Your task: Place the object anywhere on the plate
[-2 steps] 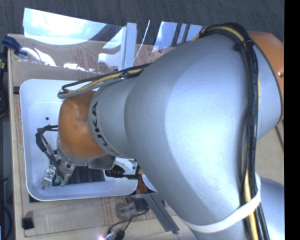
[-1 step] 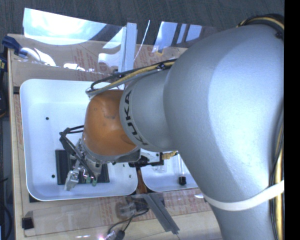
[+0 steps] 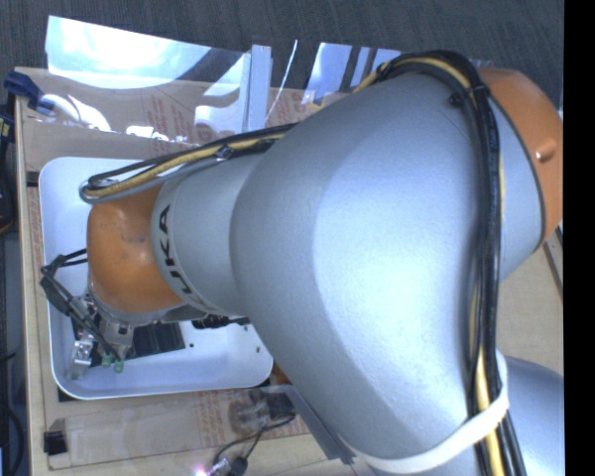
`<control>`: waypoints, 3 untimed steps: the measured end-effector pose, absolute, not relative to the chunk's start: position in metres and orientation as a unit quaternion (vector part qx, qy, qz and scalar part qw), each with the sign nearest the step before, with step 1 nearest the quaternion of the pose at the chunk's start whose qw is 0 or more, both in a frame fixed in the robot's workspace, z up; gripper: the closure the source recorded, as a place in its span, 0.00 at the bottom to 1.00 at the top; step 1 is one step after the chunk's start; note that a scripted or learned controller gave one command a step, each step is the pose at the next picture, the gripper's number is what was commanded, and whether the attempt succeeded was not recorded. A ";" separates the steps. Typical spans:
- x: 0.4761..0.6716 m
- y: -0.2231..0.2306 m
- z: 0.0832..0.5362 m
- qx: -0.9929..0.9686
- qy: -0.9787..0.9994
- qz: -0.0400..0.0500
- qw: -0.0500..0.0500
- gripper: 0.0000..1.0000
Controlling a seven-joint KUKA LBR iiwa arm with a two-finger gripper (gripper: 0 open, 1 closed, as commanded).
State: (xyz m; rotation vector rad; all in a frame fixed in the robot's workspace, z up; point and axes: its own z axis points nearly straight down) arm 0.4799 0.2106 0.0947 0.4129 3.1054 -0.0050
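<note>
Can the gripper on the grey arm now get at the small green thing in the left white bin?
Probably yes: the gripper hangs low over the shallow white bin, right beside the small green thing, and nothing visible lies between them. What that thing is, I cannot tell.

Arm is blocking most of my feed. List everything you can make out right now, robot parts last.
white bin: one, white, left part of the bench, largely covered by the arm
bench: one, pale wood, under the bin
small green thing: one, green, in the bin's near left corner beside the gripper; too small to identify
black block: one, black, bench's near left corner
clear panels: pale bluish, along the bench's far edge
arm: one, grey, reaching from the right over the bin
orange band: one, orange, above the wrist
cable: yellow and black, running along the arm
gripper: one, low over the bin's near left corner
</note>
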 end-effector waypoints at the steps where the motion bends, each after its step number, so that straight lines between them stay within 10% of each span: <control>1: 0.477 0.172 0.202 -0.008 1.000 0.000 0.001 1.00; 2: 0.514 0.219 0.153 0.120 0.993 0.000 0.000 1.00; 3: 0.476 0.153 0.092 0.104 0.995 -0.001 -0.001 1.00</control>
